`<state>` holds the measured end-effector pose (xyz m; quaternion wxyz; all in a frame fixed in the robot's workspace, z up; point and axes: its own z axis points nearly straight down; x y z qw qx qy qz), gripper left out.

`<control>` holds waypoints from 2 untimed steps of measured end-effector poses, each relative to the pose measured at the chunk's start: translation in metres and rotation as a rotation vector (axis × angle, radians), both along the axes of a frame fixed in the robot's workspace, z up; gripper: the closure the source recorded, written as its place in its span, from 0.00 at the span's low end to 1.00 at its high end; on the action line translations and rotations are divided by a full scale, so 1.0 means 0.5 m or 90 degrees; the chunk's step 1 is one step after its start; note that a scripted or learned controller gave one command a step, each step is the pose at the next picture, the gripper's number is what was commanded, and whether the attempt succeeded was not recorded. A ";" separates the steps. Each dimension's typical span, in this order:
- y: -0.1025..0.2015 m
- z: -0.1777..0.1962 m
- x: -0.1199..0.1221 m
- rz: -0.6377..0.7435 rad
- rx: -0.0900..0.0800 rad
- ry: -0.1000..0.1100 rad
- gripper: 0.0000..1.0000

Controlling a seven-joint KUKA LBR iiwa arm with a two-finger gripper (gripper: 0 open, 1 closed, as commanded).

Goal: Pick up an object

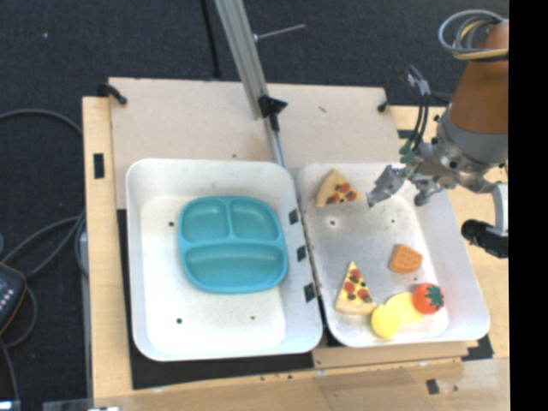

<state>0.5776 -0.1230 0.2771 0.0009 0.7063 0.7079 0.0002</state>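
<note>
Pizza slice [336, 189], tip pointing upper-left, fingers [383, 187] just beside

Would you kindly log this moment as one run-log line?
gripper: open, above right bin, nothing held | nearest: pizza slice | left bin: blue plate

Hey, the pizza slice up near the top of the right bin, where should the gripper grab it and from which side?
Judging from its pose, grip the pizza slice across its narrower middle, fingers on the two straight sides, coming straight down from above. It lies flat on the right bin's floor, close to the top-left wall, so a sideways approach looks cramped. The gripper hangs just to its right.
</note>
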 end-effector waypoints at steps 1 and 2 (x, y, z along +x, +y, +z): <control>0.000 0.000 0.000 -0.001 0.000 0.000 0.00; -0.018 -0.116 -0.008 -0.002 0.000 0.003 0.00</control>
